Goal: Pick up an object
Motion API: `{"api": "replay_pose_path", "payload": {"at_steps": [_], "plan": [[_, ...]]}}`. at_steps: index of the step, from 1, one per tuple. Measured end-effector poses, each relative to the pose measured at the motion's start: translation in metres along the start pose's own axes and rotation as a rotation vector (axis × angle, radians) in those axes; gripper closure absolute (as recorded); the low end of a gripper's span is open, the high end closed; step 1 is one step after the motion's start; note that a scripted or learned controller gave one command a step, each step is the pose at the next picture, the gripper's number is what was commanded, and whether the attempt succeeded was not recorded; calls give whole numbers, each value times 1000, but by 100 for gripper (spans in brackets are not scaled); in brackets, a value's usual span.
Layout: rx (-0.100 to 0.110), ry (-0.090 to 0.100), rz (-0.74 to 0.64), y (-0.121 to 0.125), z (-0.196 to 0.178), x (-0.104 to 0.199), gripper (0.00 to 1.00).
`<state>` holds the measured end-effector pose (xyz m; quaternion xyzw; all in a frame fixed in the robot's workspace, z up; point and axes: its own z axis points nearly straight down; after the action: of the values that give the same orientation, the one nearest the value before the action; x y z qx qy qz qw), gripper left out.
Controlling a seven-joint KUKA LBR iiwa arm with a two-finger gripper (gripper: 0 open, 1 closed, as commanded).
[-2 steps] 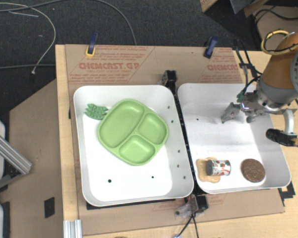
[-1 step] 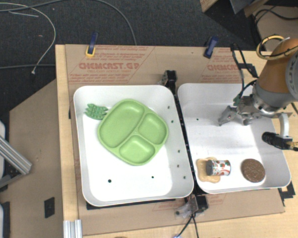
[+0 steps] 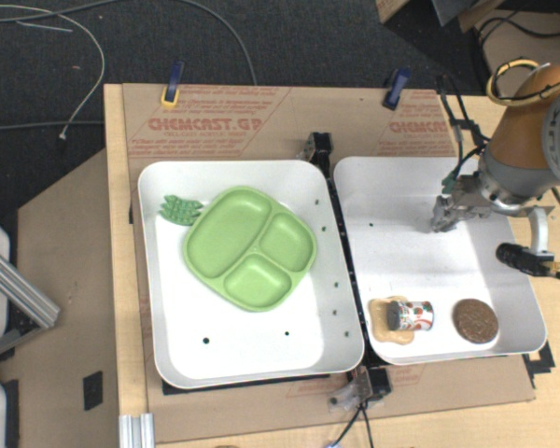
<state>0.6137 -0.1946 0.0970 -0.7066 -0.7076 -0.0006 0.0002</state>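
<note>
My gripper (image 3: 444, 217) hangs low over the upper right part of the right bin (image 3: 392, 194), with bare white floor beneath it. Near that bin's front edge lie a small red-and-white can-like toy on a tan piece (image 3: 403, 317) and a brown round disc (image 3: 475, 321), both well in front of the gripper. In the left bin (image 3: 159, 287) rests a green divided plate (image 3: 250, 247), and a small dark green leafy piece (image 3: 178, 210) touches its upper left edge.
The grey arm with its orange band (image 3: 523, 129) reaches in from the right over the right bin's far corner. A black fitting (image 3: 525, 259) juts out at the bin's right rim. Blue clamps (image 3: 396, 89) hold the cardboard sheet at the back.
</note>
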Motion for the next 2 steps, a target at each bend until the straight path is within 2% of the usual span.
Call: {"api": "replay_pose_path", "payload": {"at_steps": [2], "plan": [[-7,-3,0,-2,-110,9,100]]}}
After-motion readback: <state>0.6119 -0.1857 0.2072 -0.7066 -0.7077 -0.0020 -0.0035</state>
